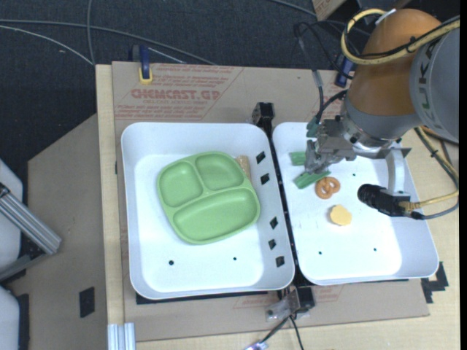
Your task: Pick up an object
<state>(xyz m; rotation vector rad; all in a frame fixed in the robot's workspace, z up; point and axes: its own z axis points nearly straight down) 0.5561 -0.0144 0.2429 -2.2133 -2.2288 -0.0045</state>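
Note:
My gripper [319, 160] hangs low over the back left part of the right bin [379, 257]. A flat green piece [309, 178] lies right under it, and another bit of green [298, 157] pokes out to its left; the gripper hides whether they are one thing and whether it touches them. An orange-brown pretzel [327, 188] lies just in front of the gripper on the bin floor. A small yellow round thing [340, 215] sits a little nearer the front.
The left bin [197, 268] holds a green divided plate [210, 197] with a small tan piece [244, 168] at its back right edge. Black clips line the wall between the bins. The arm's grey and orange body fills the space above the right bin's back.

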